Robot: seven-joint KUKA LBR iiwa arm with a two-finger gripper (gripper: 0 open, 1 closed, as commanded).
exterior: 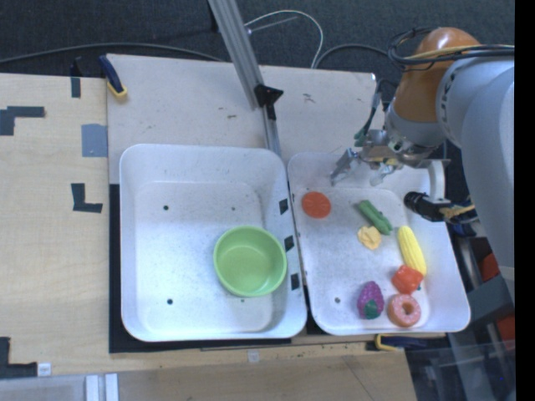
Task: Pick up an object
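Left bin (138,224): holds a green bowl (249,261) toward its right side, upright and apart from the walls.
Right bin (456,307): holds all the small toy foods; the arm works over its far end.
Orange disc (316,205): lies flat near the left wall, the item nearest the gripper and the likeliest target. It looks light, stiff and smooth. Being low and flat, it gives little to pinch, so the fingers should come straight down and close across its width at the edges.
Gripper (361,164): hangs above the far part of the right bin, just beyond the disc. The fingers look spread a little with nothing between them, though they are small and dark here, so this is a guess.
Green pod (375,216): a short vegetable lying at a slant, near the middle.
Yellow piece (369,238): just below the pod, almost touching it.
Purple piece (369,300): near the front wall, beside a pink ring (405,311).
Corn (411,250): by the right wall, with a red-orange piece (407,279) at its near end.
In the way: nothing crowds the disc except the bin wall on its left, which leaves little room for a finger on that side.
Risk: the smooth disc may slide or tip out of a shallow pinch.
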